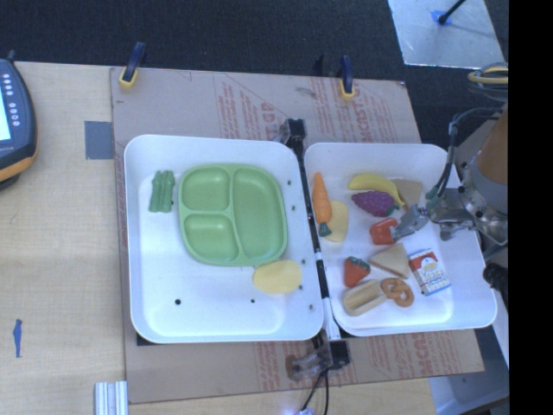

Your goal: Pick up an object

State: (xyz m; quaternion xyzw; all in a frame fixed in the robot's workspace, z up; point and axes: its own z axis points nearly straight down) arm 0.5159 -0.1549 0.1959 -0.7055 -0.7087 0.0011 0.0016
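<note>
Over the right bin [467, 305], operator, you have the gripper [411, 222] low beside the red pepper [383, 230], fingers apart and clamped on nothing, presumably lined up to pick that piece from the crowded toy food.

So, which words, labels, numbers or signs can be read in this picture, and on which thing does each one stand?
No text can be read for certain.
Cardboard sheet under the bins: repeated red print, too blurred to read.
Small red and white carton in the right bin: printed front, too small to read.
Handheld control pad at the left edge: screen and buttons, nothing legible.
</note>
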